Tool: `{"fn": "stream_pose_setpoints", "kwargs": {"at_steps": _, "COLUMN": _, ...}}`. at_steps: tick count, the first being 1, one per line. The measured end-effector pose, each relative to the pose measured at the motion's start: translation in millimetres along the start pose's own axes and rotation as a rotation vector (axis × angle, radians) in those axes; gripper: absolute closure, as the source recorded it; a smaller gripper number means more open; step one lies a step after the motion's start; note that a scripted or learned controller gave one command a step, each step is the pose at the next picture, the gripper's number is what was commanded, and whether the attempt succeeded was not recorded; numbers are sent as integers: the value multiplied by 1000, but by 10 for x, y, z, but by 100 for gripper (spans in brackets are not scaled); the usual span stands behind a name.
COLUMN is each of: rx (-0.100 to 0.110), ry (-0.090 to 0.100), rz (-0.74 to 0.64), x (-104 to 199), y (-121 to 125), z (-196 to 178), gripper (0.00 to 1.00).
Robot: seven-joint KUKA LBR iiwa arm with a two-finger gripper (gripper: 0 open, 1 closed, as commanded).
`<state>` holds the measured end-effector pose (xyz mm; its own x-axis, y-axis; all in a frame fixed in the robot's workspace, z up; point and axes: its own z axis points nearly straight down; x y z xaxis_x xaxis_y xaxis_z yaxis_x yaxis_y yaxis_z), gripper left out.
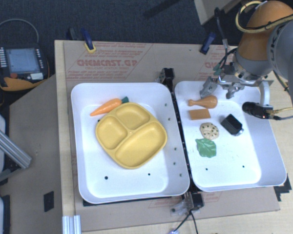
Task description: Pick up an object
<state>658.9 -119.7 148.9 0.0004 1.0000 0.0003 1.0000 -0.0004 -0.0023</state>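
Gripper (223, 84) hangs over the far edge of the right-hand bin (263, 169), at about one o'clock in the scene; whether it is released or clenched on anything cannot be told from this angle. It belongs to a grey arm (278, 38) with an orange band (261, 21), reaching in from three o'clock. Two shallow white bins sit side by side on a cardboard-covered bench (63, 130), with dark blue carpet (112, 9) beyond and a handheld control screen (20, 62) at nine o'clock. Just beside the gripper, at its seven o'clock, lies a toy chicken drumstick (204, 102). Near that are a brown slab (199, 114), a cookie (209, 130), a green leafy piece (206, 147) and a small black block (231, 124). The left-hand bin (102, 189) holds a yellow divided plate (131, 135), with a toy carrot (105, 107) touching its rim at eleven o'clock. Small metal parts around the gripper blur together, and the arm is cut off at the top right corner.
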Motion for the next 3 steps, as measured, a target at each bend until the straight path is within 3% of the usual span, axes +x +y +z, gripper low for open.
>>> {"fn": "stream_pose_setpoints", "kwargs": {"at_steps": 1, "rx": 8, "ry": 1, "rz": -1, "x": -23, "y": 4, "z": 629, "gripper": 0}}
{"fn": "stream_pose_setpoints", "kwargs": {"at_steps": 2, "rx": 1, "ry": 0, "rz": -1, "x": -19, "y": 5, "z": 640, "gripper": 0}}
{"fn": "stream_pose_setpoints", "kwargs": {"at_steps": 3, "rx": 19, "ry": 0, "rz": -1, "x": -31, "y": -36, "z": 562, "gripper": 100}}
